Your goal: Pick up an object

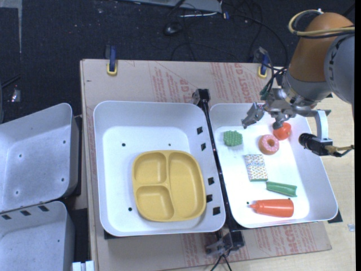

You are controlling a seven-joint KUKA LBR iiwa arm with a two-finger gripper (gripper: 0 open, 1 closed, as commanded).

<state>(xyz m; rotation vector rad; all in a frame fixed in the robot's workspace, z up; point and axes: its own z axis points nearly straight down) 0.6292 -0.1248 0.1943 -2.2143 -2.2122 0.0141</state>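
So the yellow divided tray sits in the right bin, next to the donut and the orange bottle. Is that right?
Not quite. The camera view shows the yellow tray alone in the left bin. The donut and the orange bottle lie in the right bin, as you said.

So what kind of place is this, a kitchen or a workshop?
Most likely a robotics lab bench. A grey and orange arm reaches over two white bins, toy food like a pink donut lies in one, and loose cables trail across the floor.
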